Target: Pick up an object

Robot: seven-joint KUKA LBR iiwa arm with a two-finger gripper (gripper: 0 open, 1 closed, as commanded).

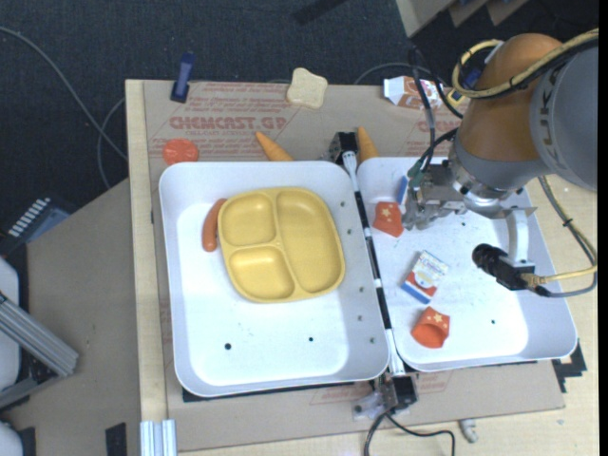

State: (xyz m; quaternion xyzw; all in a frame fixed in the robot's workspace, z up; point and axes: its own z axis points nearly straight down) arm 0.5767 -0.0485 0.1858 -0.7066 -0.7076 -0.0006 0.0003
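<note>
Nothing is lifted yet. The gripper (415, 207) hangs low in the right bin (546, 335), just beside a red-orange block (388, 218); whether it is open or closed I cannot tell. A small carton (425, 275) and a red fries box (431, 328) lie nearby. The grasp and lift remain, I judge.

arm (518, 93) bent low, tool (418, 207) pointing down
</note>
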